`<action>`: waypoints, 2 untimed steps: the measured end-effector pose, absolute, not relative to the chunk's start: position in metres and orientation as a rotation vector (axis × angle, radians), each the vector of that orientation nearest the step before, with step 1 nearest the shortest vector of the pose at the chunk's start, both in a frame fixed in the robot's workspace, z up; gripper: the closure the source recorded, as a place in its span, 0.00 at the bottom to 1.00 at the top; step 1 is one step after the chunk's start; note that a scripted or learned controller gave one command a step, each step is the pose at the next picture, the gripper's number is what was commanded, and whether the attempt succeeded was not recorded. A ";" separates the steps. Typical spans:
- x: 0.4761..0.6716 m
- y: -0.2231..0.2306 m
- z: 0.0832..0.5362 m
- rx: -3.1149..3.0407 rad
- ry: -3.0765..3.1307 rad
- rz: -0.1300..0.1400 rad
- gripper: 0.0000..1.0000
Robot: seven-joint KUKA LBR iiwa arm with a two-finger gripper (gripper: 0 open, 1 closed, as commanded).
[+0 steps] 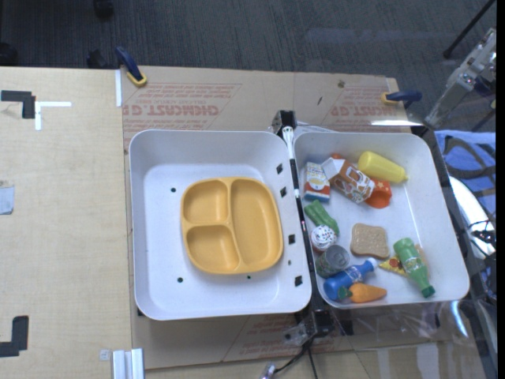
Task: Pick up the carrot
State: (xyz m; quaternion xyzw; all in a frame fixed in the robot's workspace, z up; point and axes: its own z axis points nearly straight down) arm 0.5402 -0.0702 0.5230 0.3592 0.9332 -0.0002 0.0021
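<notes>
The carrot (pixel 367 293) is lying at the right bin's (pixel 439 186) near edge, touching a blue bottle (pixel 348 279). It is looking light, rigid and smooth; gripping across its thick middle seems best. I cannot tell the gripper's state.

The pale grey, blurred end of the robot arm (pixel 476 68) shows at the upper right edge of the view, slanting down and to the left. It hangs high and off to the side, and is too faint to tell more.
</notes>
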 end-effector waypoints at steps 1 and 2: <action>0.482 0.014 0.535 1.048 2.956 0.003 0.00; 0.480 0.094 0.541 1.339 2.836 0.004 0.00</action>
